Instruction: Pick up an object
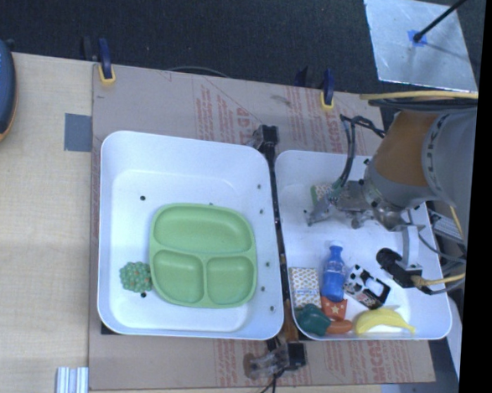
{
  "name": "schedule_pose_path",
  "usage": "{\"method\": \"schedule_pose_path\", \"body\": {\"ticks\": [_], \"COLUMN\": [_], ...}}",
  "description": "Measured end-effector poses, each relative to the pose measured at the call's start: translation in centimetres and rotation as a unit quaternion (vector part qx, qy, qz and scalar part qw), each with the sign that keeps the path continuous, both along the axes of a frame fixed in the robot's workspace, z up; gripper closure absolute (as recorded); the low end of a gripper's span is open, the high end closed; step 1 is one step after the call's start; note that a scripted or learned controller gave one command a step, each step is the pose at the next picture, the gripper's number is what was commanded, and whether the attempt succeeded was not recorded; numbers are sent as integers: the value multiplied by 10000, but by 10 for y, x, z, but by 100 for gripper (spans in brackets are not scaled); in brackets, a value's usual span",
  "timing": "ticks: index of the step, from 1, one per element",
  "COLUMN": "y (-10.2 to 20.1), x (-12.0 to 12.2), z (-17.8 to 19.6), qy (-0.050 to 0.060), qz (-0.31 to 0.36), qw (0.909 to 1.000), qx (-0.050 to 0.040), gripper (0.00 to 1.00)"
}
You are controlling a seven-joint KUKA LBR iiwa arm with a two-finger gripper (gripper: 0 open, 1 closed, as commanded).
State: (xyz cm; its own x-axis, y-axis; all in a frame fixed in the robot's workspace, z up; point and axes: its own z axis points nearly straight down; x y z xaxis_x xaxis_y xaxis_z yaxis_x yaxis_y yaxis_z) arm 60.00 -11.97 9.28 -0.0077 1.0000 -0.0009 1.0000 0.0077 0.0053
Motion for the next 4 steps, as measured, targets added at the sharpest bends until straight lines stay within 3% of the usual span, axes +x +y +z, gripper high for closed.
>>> {"method": "schedule_pose_path", "body": {"ticks": [1,2,3,4], "y": [-15,25,-8,22], "x": [59,-16,58,-29], "z": [0,65,-4,-2], "qy": [9,35,33,87], "qz": [-2,-18,-9,-24], "qw": [10000,10000,10000,10000], "qx": [-3,9,-4,16], "gripper": [0,0,0,0]}}
